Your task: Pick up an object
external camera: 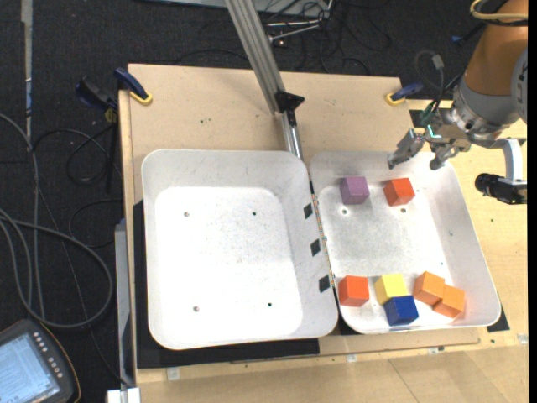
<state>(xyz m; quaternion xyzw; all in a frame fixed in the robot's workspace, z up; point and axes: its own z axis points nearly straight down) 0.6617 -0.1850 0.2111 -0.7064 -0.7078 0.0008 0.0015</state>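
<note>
Gripper (417,152) hovers over the far edge of the right bin (470,225), fingers (401,154) spread apart, nothing between them. Nearest target — the red-orange cube (399,191), just below the fingers, purple cube (354,189) beside it. Best bet: centre over the cube, descend straight, straddle both sides before closing — avoid nudging the purple one.

2 bins sit side by side on the bench (218,99). The right bin (470,225) holds 7 blocks: 2 blocks (376,191) side by side near its far wall, 5 blocks (401,295) clustered along its near wall. The gripper (418,156) hangs over the right bin's far edge, fingers (399,154) spread, behind the far pair.
</note>
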